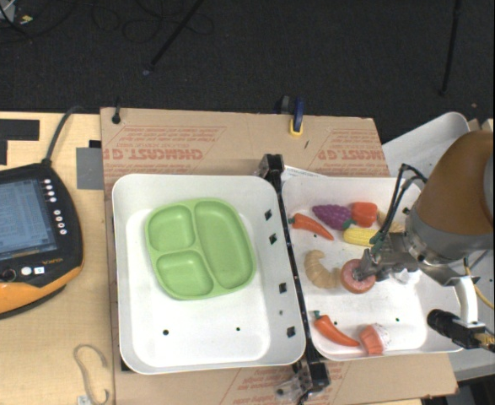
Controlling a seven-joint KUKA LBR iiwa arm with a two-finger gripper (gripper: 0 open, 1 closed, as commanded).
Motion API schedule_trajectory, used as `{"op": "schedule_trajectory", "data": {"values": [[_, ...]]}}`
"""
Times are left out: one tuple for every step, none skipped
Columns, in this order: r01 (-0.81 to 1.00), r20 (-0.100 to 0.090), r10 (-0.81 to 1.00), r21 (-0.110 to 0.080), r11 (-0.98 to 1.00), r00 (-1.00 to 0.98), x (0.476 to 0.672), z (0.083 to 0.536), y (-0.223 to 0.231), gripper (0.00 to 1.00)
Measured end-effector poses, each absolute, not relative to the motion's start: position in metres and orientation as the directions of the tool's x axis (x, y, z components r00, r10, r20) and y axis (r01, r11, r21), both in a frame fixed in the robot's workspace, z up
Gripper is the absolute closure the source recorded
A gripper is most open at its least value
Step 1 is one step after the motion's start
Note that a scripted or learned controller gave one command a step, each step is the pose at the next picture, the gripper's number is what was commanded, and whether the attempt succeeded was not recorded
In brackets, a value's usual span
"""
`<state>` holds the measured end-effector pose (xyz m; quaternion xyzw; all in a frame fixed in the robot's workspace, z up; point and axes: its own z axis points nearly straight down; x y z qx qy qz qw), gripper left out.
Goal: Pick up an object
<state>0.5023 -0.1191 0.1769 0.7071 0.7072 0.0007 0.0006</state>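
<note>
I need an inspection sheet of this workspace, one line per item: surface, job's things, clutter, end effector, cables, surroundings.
Surface: two white bins, left bin and right bin, on cardboard.
Job's things: right bin holds toy foods: purple grapes, corn, two carrots, a pink round piece.
Clutter: green divided plate in the left bin.
End effector: low over the pink round piece; grip not visible.
Cables: dark cables on the floor.
Surroundings: control pendant at left.

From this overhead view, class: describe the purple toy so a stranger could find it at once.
Start at the right white bin. Near its far edge lie the purple grapes, between an orange carrot and a red-orange piece. They alone are purple and knobbly.
</note>
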Motion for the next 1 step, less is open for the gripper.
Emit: {"op": "schedule_trajectory", "data": {"values": [[1.0, 0.0, 1.0, 0.001, 0.0, 0.0, 0.5028, 0.2289, -0.1197, 1.0]]}}
